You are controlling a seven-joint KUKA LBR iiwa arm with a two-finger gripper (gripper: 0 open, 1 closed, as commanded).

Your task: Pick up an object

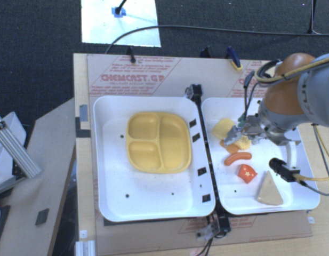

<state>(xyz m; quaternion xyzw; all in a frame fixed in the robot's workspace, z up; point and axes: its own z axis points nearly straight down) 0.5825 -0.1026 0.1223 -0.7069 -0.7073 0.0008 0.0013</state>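
Left bin (113,196) sits well off to the left of the hand (240,135), with a yellow divided plate (156,142) lying flat in the middle of it. Black clips (198,137) run down the seam between the bins, just left of the hand. The bench (148,76) has red printed lettering, up and left of the hand. A white sheet (121,28) lies on the dark carpet, far up-left.

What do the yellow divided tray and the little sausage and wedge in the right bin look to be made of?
Yellow divided tray: likely moulded plastic, matte, with smooth rounded compartment ridges. Sausage: probably toy plastic or rubber, uniform orange-red with a slight sheen. Wedge: beige, dull, flat-faced; could be plastic or foam, too small to tell. Both bins look like white plastic.
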